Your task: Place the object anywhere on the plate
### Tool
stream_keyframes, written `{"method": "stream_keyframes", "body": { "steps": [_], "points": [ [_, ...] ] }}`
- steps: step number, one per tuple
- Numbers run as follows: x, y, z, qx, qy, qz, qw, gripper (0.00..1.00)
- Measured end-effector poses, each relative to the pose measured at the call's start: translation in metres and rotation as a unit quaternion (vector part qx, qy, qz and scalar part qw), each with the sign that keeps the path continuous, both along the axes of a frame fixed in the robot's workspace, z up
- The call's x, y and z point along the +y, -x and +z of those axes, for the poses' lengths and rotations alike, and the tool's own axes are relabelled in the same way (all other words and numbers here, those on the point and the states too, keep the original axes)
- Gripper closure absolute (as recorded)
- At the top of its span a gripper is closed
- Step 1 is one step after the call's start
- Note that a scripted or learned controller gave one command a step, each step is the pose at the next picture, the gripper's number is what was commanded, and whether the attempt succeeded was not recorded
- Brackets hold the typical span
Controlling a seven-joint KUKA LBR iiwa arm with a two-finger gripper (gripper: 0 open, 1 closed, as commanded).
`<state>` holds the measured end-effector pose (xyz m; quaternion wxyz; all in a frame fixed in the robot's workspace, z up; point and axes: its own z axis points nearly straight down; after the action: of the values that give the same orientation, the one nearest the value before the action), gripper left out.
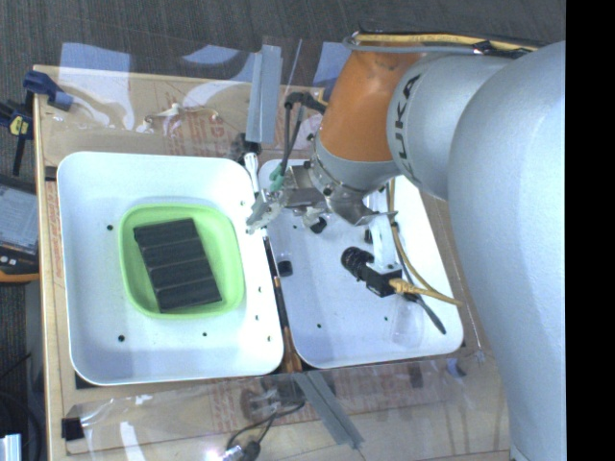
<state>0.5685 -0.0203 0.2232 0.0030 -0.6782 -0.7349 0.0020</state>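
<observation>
A square lime-green plate lies in the left white bin. On the plate rests a dark grey ridged rectangular block, lying flat and turned slightly off square. My gripper hangs over the divide between the two bins, just right of the plate's upper right corner and apart from the block. Nothing shows in the gripper. The grey arm with its orange band reaches in from the right above the right bin.
A black fitting with a yellow cable hangs over the right bin's floor. A small dark piece sits at that bin's left edge. Metal rails stand behind the bins, and clamps and cables lie along the bench edges.
</observation>
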Motion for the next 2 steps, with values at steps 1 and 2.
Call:
{"method": "stream_keyframes", "body": {
  "steps": [1,2],
  "points": [
    [-0.036,0.034,0.089,-0.003,0.0004,-0.036,0.9994,0.00],
    [0.008,0.022,-0.032,0.000,0.0009,-0.051,0.9987,0.00]
  ]
}}
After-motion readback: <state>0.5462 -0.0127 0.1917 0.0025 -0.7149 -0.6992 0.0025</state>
